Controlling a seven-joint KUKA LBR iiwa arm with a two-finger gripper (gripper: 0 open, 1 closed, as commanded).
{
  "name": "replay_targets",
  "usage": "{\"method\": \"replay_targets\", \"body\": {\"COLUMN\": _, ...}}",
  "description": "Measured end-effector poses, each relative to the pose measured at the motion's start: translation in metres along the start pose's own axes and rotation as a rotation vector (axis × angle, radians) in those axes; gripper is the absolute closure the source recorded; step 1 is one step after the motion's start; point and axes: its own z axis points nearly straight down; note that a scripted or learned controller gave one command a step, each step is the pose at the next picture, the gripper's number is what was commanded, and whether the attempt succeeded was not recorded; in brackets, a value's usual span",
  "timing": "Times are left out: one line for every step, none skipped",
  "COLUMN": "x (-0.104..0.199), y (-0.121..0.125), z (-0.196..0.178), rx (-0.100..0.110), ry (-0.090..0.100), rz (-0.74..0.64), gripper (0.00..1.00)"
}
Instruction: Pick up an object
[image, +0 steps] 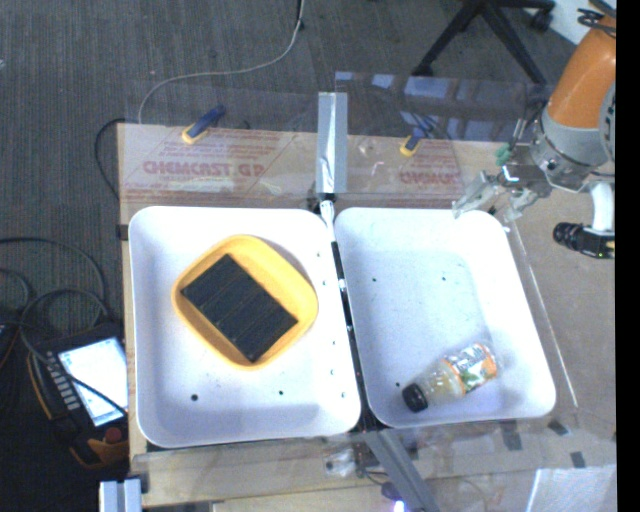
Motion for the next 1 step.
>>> {"method": "replay_targets", "body": {"x": 0.0452, "y": -0.1253, "z": 0.0237, "rx": 0.001, "ry": 0.000, "rz": 0.090, "gripper": 0.00}}
